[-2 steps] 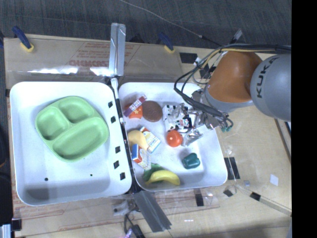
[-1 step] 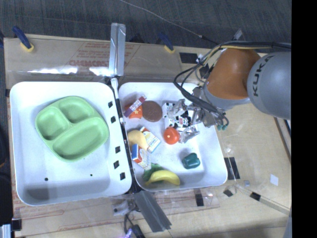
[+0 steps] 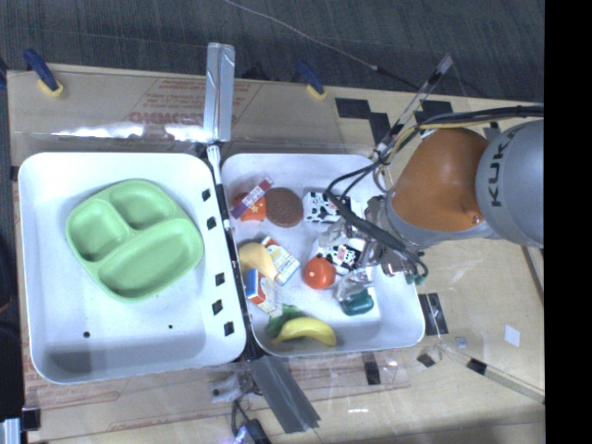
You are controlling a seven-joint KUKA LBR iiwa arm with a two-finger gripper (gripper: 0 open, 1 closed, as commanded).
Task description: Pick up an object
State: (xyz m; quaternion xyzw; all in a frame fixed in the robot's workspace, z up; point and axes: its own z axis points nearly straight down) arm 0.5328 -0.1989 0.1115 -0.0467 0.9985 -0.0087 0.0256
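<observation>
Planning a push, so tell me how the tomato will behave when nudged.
The tomato looks round and smooth, so it would probably roll rather than slide. It sits hemmed in by other items, so it likely bumps them quickly. Its glossy skin may be slippery in a pinch.

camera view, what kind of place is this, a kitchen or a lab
Most likely a robot lab bench, not a kitchen: the grey arm reaches over two white bins, blue clamps grip the board, and the banana looks like toy food.
</observation>
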